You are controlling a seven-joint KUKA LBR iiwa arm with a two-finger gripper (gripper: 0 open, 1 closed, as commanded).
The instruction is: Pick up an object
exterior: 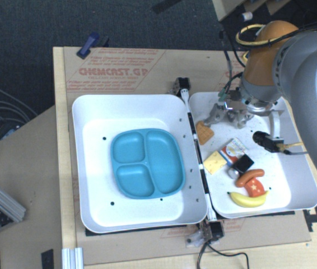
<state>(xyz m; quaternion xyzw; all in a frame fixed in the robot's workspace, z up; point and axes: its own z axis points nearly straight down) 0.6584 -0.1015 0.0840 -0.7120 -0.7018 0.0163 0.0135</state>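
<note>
Grey metal end effector [229,112] hangs over the right white bin [301,175], grip state unclear to me, so I'd centre above the tan toast-like piece [204,132] before descending.

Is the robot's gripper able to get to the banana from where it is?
Probably yes. The banana lies uncovered at the near edge of the right bin, with only the tomato touching it. The gripper hovers over the same bin's far end.

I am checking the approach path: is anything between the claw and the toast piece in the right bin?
Nothing visible lies between them. The claw hangs over bare bin floor just right of the toast piece.
</note>
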